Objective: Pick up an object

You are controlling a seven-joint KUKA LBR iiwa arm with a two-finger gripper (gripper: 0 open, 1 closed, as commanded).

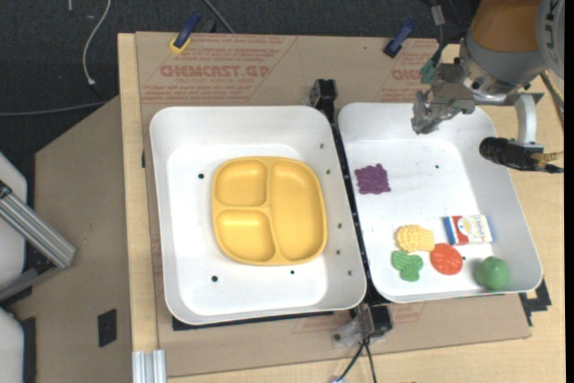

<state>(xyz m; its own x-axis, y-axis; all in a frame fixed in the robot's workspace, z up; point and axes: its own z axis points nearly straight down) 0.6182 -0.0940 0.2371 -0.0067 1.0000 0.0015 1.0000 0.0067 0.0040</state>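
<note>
Red print "CHEMCAST GP" repeated on brown protective paper (224,67) behind white bins. Fainter repeat at paper's right end, unreadable. Small carton (466,230) has markings too small to read.

The arm (520,4) is cut off by the picture's top and right edges, so its upper links go unseen. The end effector (430,123) is small and dark against the right bin's rim (404,108), and its finger gap cannot be made out. The print on the small carton (466,230) is too small to read. A metal rail (31,224) runs off the left edge
</note>
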